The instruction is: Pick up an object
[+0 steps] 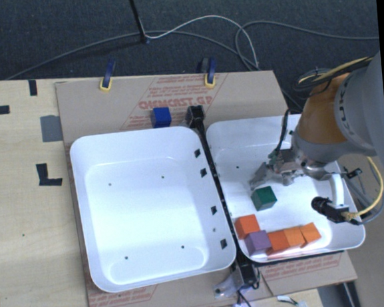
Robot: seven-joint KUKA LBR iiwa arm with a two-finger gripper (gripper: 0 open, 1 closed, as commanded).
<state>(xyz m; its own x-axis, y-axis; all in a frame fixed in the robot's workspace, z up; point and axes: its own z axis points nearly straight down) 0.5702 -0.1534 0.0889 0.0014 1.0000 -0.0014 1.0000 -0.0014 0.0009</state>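
In the right bin (244,135) a green cube (264,197) lies near the middle. Toward the front wall sit an orange block (247,225), a purple block (257,242) and a row of orange blocks (294,237). My gripper (266,175) hangs low over the right bin, just above and behind the green cube, with the grey arm and its orange band (316,118) leading off to the right. Nothing can be seen held in the gripper.
The left bin (85,159) stands beside the right one, parted from it by a black divider (210,174). A blue cube (161,116) rests on the cardboard behind the left bin. Cables (357,205) loop off the wrist at the right bin's right edge.
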